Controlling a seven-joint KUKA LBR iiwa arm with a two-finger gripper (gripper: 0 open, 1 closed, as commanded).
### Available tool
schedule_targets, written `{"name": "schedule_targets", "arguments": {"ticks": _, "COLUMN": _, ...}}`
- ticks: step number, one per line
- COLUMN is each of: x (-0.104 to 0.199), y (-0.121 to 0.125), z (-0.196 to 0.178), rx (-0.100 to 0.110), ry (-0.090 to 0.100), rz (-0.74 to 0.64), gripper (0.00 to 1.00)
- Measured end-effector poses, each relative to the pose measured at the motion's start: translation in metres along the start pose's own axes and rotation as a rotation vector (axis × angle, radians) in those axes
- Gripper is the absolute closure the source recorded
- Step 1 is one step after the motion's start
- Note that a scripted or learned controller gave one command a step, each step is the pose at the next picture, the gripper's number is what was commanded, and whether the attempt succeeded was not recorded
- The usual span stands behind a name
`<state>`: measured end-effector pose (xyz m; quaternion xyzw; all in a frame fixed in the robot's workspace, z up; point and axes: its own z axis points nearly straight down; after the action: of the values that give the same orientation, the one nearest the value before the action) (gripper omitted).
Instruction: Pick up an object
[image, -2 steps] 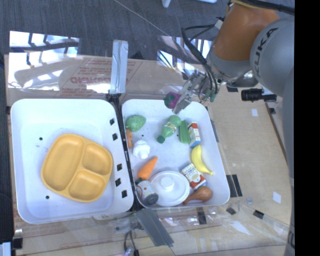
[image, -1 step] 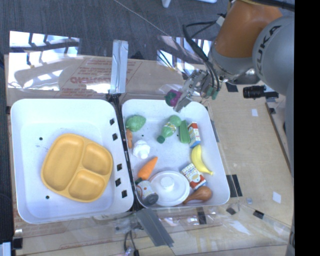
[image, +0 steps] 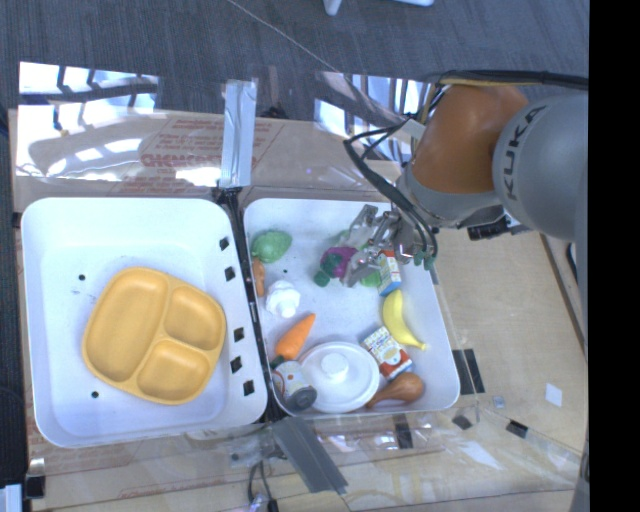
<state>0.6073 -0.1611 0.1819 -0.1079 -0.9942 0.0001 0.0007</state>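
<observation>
The purple thing (image: 338, 262), a small toy that looks like a bunch of grapes or an eggplant with a dark green end, is lying in the upper middle of the right bin (image: 300, 212), and the gripper (image: 372, 252) is hanging right over its right side, touching or very nearly so. From where I am standing I cannot tell how the tool is set, nor whether it is gripping anything. I am guessing the toy is light, hollow plastic, stiff and a bit slick, so it is likely to squirt sideways unless it is taken across its narrow middle. A small carton with red on it (image: 391, 270) and something green are crowding in just beside it under the tool, which is making a clean hold harder. A yellow banana (image: 398, 322) is lying just below that, near the bin's right wall. A green round toy (image: 270, 245) is sitting to the left, a carrot (image: 295, 336) and a white bowl (image: 338, 376) lower down. In the left bin (image: 60, 225), a yellow divided tray (image: 153, 334) is resting alone.
</observation>
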Motion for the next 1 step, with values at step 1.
{"name": "schedule_targets", "arguments": {"ticks": 1, "x": -0.027, "y": 0.0043, "z": -0.04, "rx": 0.0, "ry": -0.006, "rz": -0.031, "gripper": 1.0}}
